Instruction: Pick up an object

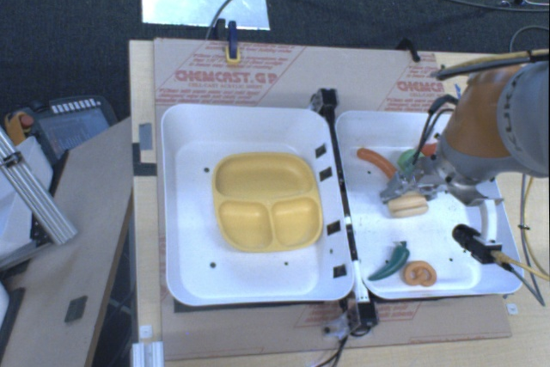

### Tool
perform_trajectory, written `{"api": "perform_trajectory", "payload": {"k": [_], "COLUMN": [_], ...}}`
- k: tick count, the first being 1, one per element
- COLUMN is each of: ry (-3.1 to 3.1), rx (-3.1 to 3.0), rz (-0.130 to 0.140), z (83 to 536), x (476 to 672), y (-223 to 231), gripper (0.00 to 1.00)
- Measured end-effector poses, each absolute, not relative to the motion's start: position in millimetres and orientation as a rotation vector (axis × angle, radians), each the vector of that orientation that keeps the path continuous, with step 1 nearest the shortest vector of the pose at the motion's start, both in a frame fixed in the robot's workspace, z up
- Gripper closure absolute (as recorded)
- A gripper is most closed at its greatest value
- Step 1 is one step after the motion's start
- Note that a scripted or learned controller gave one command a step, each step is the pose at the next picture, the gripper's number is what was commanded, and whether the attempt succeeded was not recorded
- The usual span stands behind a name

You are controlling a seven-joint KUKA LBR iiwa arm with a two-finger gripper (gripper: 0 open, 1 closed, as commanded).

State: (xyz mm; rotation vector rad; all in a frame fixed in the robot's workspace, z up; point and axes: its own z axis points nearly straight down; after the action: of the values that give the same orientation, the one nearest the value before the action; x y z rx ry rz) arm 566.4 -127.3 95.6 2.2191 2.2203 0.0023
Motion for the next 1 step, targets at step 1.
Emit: {"api": "perform_trajectory", "payload": {"k": [1], "ry": [2.222], "rx": [2.214], "rz": [0.005], "z": [139.4], "x": [571.5], "y": [-127.3], "gripper": [1.00]}}
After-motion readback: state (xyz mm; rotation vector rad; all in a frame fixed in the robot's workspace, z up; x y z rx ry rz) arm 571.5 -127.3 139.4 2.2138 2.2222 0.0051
